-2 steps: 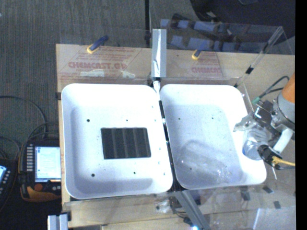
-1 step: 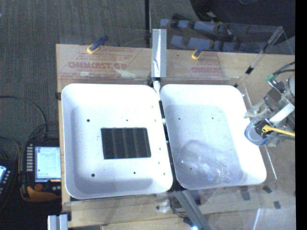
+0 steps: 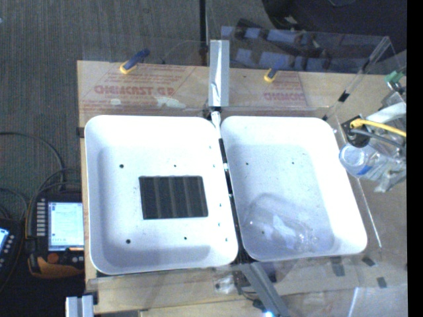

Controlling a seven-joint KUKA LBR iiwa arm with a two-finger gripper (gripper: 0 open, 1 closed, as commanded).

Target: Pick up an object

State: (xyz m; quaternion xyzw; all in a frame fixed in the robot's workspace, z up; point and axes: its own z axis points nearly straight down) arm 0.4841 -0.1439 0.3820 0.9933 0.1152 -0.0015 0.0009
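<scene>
Bottle, clear plastic, is lying low in the right bin, waiting for a pick; whether the tool is open, nobody can tell.

Robotics lab or test cell. 2 white bins sit side by side on a plywood bench w/ clamps at upper left, a teach pendant at lower left, cables over grey carpet.
</scene>
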